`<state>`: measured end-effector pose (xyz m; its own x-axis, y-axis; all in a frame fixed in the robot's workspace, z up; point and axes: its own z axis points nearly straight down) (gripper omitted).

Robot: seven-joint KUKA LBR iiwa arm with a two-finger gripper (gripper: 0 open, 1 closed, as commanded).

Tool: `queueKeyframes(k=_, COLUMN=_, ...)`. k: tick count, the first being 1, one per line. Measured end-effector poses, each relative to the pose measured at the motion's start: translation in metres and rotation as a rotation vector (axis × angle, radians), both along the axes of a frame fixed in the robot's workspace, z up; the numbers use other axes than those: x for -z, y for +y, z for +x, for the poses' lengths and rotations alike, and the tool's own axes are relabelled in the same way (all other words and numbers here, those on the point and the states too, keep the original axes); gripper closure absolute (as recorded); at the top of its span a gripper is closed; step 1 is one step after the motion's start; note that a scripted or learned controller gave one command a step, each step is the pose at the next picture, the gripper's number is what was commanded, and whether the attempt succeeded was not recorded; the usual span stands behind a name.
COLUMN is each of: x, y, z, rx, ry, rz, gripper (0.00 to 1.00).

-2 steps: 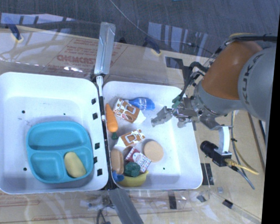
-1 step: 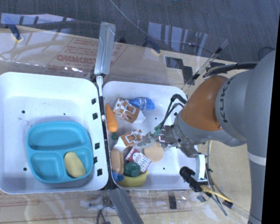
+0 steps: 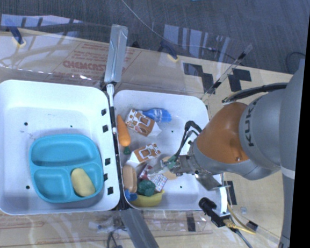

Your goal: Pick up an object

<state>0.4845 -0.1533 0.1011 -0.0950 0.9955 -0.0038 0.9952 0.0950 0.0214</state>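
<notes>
**The claw is down in the right bin, by the pile of toy food**

We see the claw (image 3: 172, 164) low inside the right bin (image 3: 197, 105), under the arm's orange band (image 3: 221, 137). We cannot tell how the claw stands, because the big grey arm (image 3: 267, 130) hides most of it.

Right beside the claw, on its left, lies a small brown and white carton (image 3: 146, 153). Just below the claw there is a little flat packet (image 3: 158, 181) with red on it. We cannot see anything caught in the claw.

A bit further out we find a dark green toy (image 3: 146, 188) lying on a yellow banana (image 3: 147, 200) at the bin's near wall. A hot dog in a bun (image 3: 129, 178) lies next to them. An orange carrot (image 3: 123, 132) rests along the left wall of this bin. Near the far end sit another brown and white carton (image 3: 140, 123) and a blue thing (image 3: 159, 115) (it is too small for us to name).

The left bin (image 3: 17, 98) holds a blue tray (image 3: 61, 153) with parts in it. A yellow lemon-like toy (image 3: 83, 182) sits in the tray's near right part, well apart from the claw.
</notes>
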Motion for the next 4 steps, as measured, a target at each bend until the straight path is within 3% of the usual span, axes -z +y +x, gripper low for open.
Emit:
queueKeyframes(k=1, x=0.000, y=-0.029, z=0.014, rx=-0.173, ry=0.002, rz=-0.003, gripper=0.00)
queueKeyframes(k=2, x=0.000, y=-0.010, z=0.075, rx=0.244, ry=0.003, rz=0.001, gripper=0.00)
queueKeyframes(k=3, x=-0.038, y=0.030, z=0.174, rx=-0.163, ry=0.018, rz=0.000, gripper=0.00)
queueKeyframes(k=4, x=-0.006, y=0.013, z=0.166, rx=-0.279, ry=0.012, rz=-0.004, gripper=0.00)
